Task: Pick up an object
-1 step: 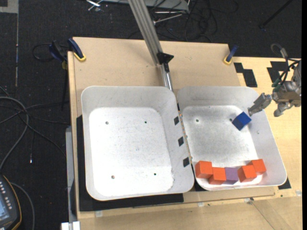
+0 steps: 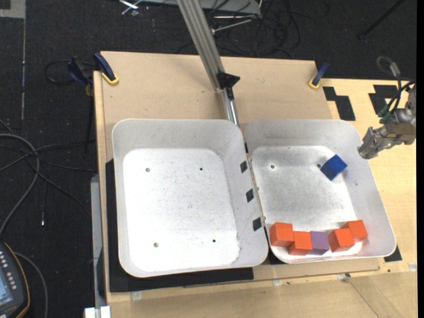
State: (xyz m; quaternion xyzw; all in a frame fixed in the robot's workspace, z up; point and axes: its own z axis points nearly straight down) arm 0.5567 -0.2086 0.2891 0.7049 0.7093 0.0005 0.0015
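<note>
While the blue cube (image 2: pixel 333 167) is lying alone in the right bin (image 2: pixel 291 132), four orange blocks (image 2: pixel 283 233) and a purple block (image 2: pixel 320 241) are lining its near wall; the gripper (image 2: pixel 368 146) is hovering over that bin's right rim.

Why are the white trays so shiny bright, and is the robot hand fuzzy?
In the camera view, the two white bins look washed out under strong overhead light, with dark speckles visible; the blue block and orange blocks stay crisp with small soft shadows; the gripper at the right edge looks slightly blurred, so its fingers are hard to read.
</note>
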